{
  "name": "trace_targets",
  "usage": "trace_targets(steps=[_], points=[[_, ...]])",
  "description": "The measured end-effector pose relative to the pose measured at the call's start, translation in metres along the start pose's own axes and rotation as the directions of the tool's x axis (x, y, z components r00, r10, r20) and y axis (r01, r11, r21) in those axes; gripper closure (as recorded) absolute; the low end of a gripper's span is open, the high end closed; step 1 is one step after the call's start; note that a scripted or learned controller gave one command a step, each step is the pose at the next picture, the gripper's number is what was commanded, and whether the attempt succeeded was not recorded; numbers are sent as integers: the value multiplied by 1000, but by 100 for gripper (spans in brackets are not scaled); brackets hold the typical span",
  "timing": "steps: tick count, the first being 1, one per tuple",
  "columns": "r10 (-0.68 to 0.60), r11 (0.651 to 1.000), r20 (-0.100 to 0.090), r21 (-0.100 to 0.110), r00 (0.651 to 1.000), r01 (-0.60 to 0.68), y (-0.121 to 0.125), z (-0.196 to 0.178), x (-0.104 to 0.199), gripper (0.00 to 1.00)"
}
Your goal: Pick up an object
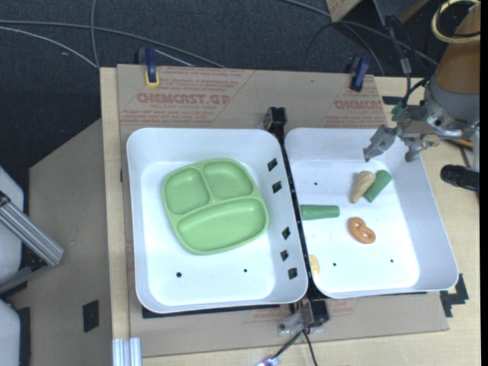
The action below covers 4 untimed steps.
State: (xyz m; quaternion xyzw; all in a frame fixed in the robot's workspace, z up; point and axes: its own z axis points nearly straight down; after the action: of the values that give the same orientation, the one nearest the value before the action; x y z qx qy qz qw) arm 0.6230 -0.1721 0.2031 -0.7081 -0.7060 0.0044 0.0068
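Arm pose: the grey arm is seen entering from the right, its orange-banded wrist held above the upper right corner of the right bin point(438, 242).
Tool: the tool point(391, 152) is hung over the far rim of the right bin; its two fingers are spread apart with nothing seen between them.
Right bin contents: a tan piece point(361, 187) and a green piece point(378, 185) are laid touching each other just below the tool; a green cylinder point(319, 213) is laid near the left wall; an orange pretzel-like ring point(362, 230) is placed below the tan piece; a small yellow bit point(313, 264) is lodged by the lower left wall.
Left bin: a green divided plate point(215, 204) is set near the middle of the left bin point(149, 273).
Writing: red print on the worktop point(114, 204) board above the bins is read as "CHEMCAST GP", possibly incomplete, since the letters are faint; a second line beneath is too small to be read.
Clamps: a blue and yellow clamp point(152, 63) is fixed at the board's far left edge.
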Motion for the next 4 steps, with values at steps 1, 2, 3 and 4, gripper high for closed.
trace_targets(steps=[1, 2, 3, 4], points=[[-3, 1000, 3, -15, 1000, 3, 3, -10, 1, 0], [-3, 1000, 2, -12, 1000, 3, -3, 35, 5, 0], [-3, 1000, 2, -12, 1000, 3, -12, 85, 7, 0], [-4, 1000, 4, -16, 1000, 4, -10, 117, 7, 0]])
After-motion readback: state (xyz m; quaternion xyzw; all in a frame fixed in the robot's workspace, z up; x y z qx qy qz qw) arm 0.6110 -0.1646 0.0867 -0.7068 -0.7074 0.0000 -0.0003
